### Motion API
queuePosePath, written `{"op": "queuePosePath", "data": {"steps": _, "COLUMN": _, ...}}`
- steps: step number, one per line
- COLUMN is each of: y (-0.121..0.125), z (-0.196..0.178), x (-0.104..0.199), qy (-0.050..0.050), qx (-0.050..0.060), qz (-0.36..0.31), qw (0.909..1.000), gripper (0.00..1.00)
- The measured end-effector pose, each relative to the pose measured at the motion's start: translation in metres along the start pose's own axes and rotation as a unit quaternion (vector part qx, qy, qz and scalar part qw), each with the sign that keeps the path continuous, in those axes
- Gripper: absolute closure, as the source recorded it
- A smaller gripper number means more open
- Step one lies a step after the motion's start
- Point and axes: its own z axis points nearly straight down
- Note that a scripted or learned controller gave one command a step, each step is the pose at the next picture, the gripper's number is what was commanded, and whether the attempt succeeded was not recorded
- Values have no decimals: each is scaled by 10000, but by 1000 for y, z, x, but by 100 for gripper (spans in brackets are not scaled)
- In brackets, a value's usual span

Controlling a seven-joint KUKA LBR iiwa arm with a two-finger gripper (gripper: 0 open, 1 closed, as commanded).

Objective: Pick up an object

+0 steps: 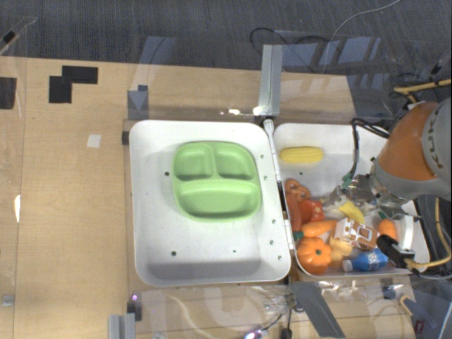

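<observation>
The right bin (332, 136) holds a pile of toy foods. A yellow corn cob (302, 155) lies alone near its far wall. Closer to the front sit a red piece (300, 202), an orange carrot (319, 227), an orange pumpkin (315, 253), a small printed box (353, 233), a yellow piece (351, 211) and a blue bottle (367, 260). The arm's orange band (417, 147) and grey wrist hang over the bin's right side. My gripper (359, 195) reaches down into the pile beside the yellow piece, and the wrist and clutter hide its tips.
The left bin (152, 253) carries a green divided plate (215, 179) in its middle. A metal post (270, 80) rises behind the wall between the bins. Cables run along the right bin's right and front edges.
</observation>
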Motion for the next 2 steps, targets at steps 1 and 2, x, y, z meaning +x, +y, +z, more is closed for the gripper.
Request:
{"op": "queuePosePath", "data": {"steps": 1, "y": 3, "z": -10, "x": 1, "qy": 7, "qx": -21, "qz": -15, "qw": 10000, "gripper": 100}}
{"op": "queuePosePath", "data": {"steps": 2, "y": 40, "z": -94, "x": 76, "qy": -5, "qx": 52, "qz": 450, "qw": 9990, "gripper": 100}}
